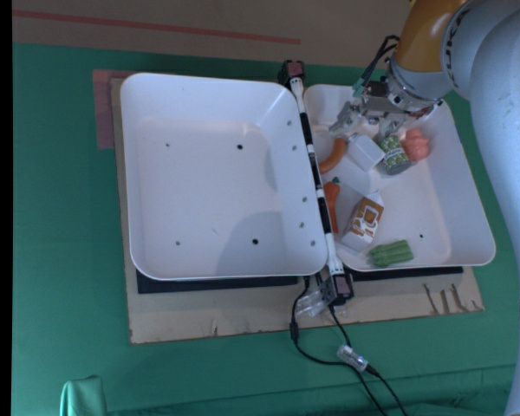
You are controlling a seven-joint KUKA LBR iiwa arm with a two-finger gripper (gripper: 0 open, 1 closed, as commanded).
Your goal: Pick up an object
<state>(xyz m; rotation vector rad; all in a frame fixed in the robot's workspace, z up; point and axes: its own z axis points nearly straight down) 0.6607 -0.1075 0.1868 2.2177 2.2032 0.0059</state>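
Tool (374, 126) low in right bin (468, 232), amid toy food; whether closed or apart, cannot tell. White block (364, 152) just beneath tool, green-label jar (395, 155) and orange piece (416, 143) beside it. Judgement: centre over one item, avoid neighbours, descend straight, close, lift slowly.

Grey arm (503, 102), orange band (433, 16), black cable (380, 59)

Grey arm (494, 102) enters from right, orange band above wrist, bent downward; gripper (368, 124) lowered, pointing toward left.
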